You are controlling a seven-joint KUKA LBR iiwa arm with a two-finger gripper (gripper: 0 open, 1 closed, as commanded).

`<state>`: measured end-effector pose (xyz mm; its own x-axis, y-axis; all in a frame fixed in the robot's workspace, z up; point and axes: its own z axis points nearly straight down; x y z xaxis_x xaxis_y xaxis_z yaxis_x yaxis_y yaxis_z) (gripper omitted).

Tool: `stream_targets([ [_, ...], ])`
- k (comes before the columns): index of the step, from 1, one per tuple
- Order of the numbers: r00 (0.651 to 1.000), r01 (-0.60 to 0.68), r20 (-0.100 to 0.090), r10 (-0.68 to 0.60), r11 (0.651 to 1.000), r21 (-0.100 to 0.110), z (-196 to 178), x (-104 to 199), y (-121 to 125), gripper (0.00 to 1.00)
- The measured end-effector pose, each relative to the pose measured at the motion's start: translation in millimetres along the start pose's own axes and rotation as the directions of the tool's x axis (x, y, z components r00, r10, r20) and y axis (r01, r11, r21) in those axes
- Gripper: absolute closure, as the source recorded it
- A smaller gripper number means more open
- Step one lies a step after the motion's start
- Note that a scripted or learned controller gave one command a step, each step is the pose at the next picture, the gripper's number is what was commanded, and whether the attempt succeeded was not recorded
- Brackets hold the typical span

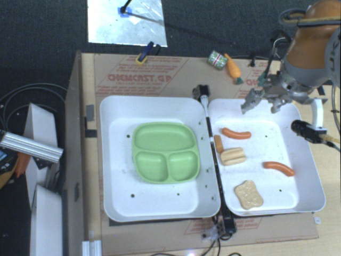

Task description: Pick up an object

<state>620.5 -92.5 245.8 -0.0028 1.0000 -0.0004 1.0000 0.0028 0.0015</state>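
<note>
We see the worktop (160,73) bearing two white bins side by side: the left bin (117,121) holds a green divided plate (165,152), and the right bin (306,183) holds small toy foods. The arm (314,33) reaches in at the upper right, its gripper (264,101) hanging over the right bin's far edge with the fingers spread open and nothing between them. Nearest to it lies a sausage (236,134); beyond that sit a bun (232,156), a second sausage (278,168) and a cracker (249,194). We judge the near sausage light, stiff and smooth, likely to roll or slip, so it is best pinched across its middle. The arm's upper part is cut off by the frame, and the fingertips are blurred
</note>
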Motion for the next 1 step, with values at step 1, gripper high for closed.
stream_targets([
  [1,1.000,-0.002,0.000,0.002,1.000,0.005,119.9,-49.9,-8.9,0.00],
])
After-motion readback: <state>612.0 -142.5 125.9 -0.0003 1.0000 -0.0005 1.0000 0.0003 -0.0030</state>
